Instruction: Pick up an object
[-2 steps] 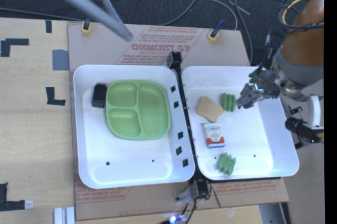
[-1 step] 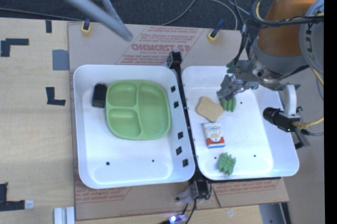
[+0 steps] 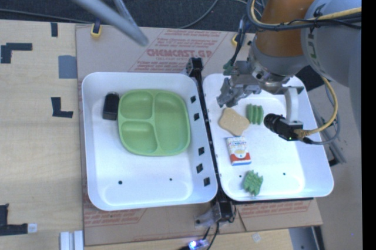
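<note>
while the gripper (image 3: 230,96) hangs just above the toast (image 3: 234,121) in the right bin (image 3: 311,175), i cannot tell its state.

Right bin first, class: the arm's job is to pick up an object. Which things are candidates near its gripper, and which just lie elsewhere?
Job in hand:
gripper, hovering over the right bin
tan sponge
ridged green piece
small carton
green leafy toy

Lying about:
green divided plate, left bin
black block beside the plate
</note>
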### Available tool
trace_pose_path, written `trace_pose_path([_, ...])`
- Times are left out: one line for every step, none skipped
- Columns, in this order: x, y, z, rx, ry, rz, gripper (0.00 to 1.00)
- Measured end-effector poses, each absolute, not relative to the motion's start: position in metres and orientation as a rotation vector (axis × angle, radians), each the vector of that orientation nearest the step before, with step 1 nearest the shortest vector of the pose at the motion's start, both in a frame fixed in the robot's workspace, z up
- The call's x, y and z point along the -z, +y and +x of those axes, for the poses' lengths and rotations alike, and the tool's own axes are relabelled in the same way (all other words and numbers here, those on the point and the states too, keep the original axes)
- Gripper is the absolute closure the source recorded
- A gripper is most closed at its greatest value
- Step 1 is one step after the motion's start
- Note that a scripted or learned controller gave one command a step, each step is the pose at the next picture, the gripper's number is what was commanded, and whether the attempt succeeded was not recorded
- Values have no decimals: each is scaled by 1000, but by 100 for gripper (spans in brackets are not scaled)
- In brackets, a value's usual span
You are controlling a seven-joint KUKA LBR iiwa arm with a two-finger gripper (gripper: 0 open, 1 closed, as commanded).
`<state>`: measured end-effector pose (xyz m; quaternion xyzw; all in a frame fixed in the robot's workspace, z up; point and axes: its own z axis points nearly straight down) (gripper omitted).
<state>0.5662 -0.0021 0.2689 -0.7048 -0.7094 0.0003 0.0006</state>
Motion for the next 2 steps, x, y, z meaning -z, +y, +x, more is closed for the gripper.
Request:
trace_pose_path([-266,42,587,-1,-2227,-2216,100])
trace_pose_path([-260,90,609,-1,-2227,-2214,100])
